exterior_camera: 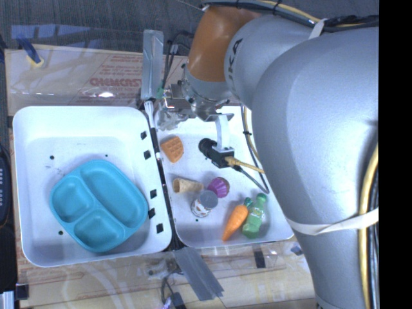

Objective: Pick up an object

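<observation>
Fingers [168, 108]: grip state cannot be told. Orange waffle piece [172, 148] lies just below them, carrot [235, 219] well beyond.

You're looking at a robotics lab setup, not a home: a big grey industrial arm [309, 108] with loose cables [257, 5] over it, two white bins [26, 172] clamped side by side on a bare table [77, 69], toy food [235, 219] as test props.
</observation>
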You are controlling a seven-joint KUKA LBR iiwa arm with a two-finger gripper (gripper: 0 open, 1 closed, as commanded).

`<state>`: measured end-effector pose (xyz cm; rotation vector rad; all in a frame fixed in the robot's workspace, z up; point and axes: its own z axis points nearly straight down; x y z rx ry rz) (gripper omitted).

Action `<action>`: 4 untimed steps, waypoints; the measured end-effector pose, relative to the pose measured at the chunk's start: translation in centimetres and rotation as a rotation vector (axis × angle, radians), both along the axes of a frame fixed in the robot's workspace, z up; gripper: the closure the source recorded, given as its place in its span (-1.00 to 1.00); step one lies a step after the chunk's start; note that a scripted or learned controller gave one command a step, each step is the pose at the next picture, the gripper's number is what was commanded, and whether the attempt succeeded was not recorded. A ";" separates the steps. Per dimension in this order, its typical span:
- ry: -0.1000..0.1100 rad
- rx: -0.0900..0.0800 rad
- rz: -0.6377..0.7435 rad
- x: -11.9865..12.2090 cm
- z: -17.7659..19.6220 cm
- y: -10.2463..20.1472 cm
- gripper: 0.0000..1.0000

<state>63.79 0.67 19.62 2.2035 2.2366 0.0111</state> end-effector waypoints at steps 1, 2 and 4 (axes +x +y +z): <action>0.000 -0.004 -0.006 2.0 8.1 -2.3 1.00; -0.002 -0.004 -0.007 0.8 18.7 -4.4 1.00; 0.005 -0.004 -0.010 1.9 24.0 -13.3 1.00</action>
